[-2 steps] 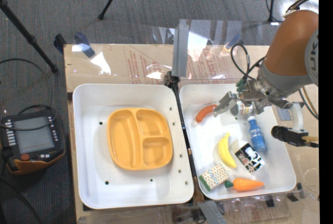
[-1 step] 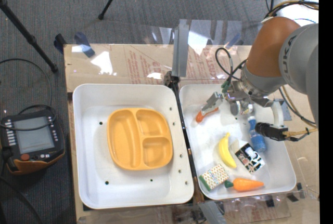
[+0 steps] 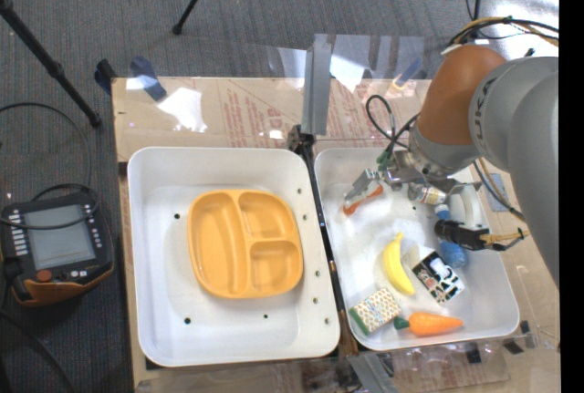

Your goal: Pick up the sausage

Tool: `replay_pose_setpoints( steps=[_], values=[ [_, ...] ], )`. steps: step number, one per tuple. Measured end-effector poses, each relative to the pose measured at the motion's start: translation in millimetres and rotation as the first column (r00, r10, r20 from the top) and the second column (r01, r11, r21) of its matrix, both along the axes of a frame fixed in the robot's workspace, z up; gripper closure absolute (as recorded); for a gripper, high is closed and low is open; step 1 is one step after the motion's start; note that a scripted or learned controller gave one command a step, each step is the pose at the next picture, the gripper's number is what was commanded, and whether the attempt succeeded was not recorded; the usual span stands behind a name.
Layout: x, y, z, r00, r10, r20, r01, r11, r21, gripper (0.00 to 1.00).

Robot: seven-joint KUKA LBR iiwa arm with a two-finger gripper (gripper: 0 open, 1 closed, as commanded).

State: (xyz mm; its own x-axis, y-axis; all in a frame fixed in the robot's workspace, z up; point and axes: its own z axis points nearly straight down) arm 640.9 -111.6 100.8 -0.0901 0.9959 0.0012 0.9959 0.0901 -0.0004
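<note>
The sausage (image 3: 350,208) is a small reddish-orange stick in the upper left part of the right bin (image 3: 507,291). My gripper (image 3: 361,196) reaches in from the right and points down-left. Its grey fingers are closed on the sausage, whose lower end pokes out below the fingertips. The grey arm with its orange band (image 3: 461,95) covers the bin's upper right corner.
Lower in the right bin lie a banana (image 3: 394,263), a carrot (image 3: 432,324), a green and white box (image 3: 375,310), a black and white pack (image 3: 437,276) and a blue item (image 3: 453,253). The left bin (image 3: 151,291) holds a yellow divided plate (image 3: 245,243).
</note>
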Motion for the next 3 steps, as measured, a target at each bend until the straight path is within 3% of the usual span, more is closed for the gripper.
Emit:
replay_pose_setpoints(
  steps=[1, 2, 3],
  values=[
    [-0.1, 55.3, 86.2, 0.994, 0.111, -0.001, -0.111, 0.994, 0.0, 0.0],
    [-6.1, 9.4, -15.0, 0.997, 0.073, -0.004, -0.073, 0.997, 0.0, 0.0],
    [-5.8, 8.1, -5.3, 0.998, 0.068, -0.003, -0.068, 0.998, 0.001, 1.0]
  ],
)
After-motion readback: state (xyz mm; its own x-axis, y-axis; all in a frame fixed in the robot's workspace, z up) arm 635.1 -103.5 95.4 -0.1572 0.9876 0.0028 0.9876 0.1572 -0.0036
